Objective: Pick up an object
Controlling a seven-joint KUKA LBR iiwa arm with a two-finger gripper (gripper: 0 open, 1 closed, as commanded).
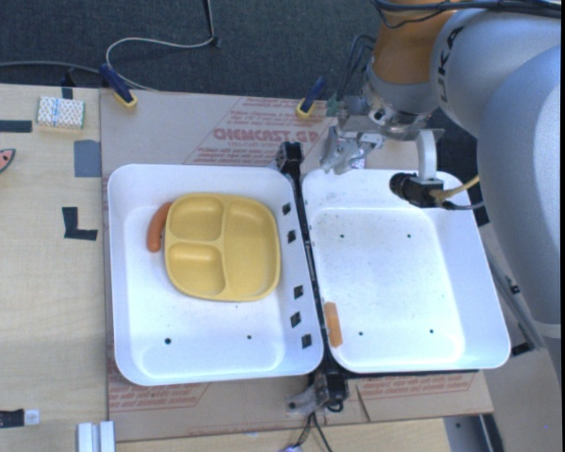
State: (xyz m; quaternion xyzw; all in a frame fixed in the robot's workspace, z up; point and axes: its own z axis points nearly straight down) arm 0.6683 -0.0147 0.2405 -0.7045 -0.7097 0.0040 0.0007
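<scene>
A yellow divided plate (223, 246) lies in the left bin (139, 328). An orange sausage-shaped piece (155, 228) sits against the plate's left edge. A second small orange piece (332, 323) lies at the near left edge of the right bin (452, 281). My gripper (345, 156) hangs over the far left corner of the right bin, well away from each object. Nothing shows between its fingers.
A black divider with clips (299, 252) runs between the two bins. Blue clamps (118, 85) and cables lie on the cardboard behind. A small patterned block (60, 113) and black tape marks sit on the wooden bench at left. My arm's large grey body (518, 111) looms at the right.
</scene>
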